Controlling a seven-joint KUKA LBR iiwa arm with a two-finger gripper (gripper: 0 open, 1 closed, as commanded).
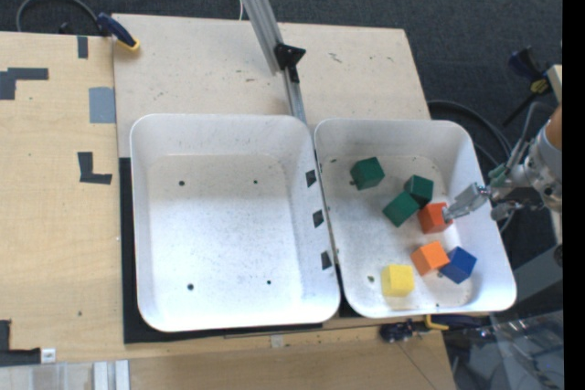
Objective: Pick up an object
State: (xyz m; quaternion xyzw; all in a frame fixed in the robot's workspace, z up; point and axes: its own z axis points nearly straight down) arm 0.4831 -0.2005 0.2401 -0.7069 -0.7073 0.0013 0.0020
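Observation:
The right bin (pixel 457 142) holds several small blocks. A green block (pixel 366 172) lies toward the back, with two more green blocks (pixel 420 188) (pixel 399 208) near the middle. A red-orange block (pixel 431 216) sits beside them. An orange block (pixel 429 258), a blue block (pixel 459 265) and a yellow block (pixel 398 279) lie near the front wall. My gripper (pixel 463 200) reaches in over the bin's right wall, its tip just right of the red-orange block and close to it. I see nothing held in it.
The left bin (pixel 146 196) stands beside the right one, with black clips (pixel 317 216) along the shared wall. A slanted metal rail (pixel 260 5) crosses the bench at the back. Cables (pixel 484 128) lie off the bench's right side.

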